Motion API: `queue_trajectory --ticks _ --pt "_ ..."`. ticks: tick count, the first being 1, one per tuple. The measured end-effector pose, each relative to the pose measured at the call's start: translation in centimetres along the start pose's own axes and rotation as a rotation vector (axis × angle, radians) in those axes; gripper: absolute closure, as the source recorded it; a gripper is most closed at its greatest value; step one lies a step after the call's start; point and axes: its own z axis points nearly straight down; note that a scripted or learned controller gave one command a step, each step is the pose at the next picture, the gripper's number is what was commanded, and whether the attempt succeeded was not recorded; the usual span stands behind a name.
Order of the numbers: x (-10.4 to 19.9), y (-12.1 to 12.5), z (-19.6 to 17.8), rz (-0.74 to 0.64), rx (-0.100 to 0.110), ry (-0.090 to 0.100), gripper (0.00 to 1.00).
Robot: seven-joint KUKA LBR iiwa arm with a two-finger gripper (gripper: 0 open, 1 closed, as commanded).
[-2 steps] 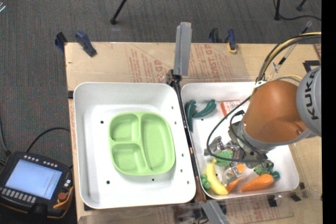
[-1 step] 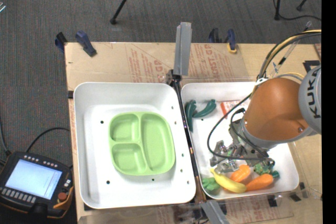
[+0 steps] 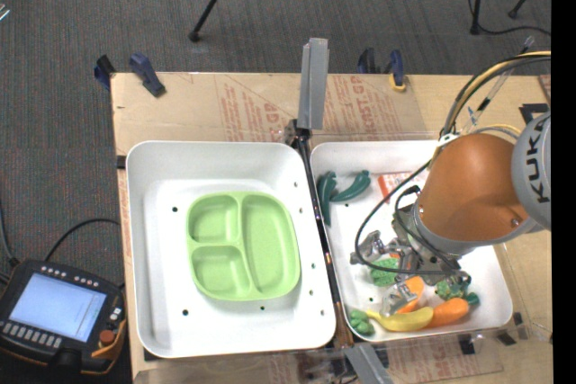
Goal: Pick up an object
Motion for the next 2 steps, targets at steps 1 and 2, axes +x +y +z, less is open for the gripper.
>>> queue_trajectory --ticks 1,2 --pt "-0.2 0.2 -0.9 -0.006 -0.001 -0.002 1.00" --pt "-3.6 1.2 -16.4 -0.034 0.009 -0.012 1.00"
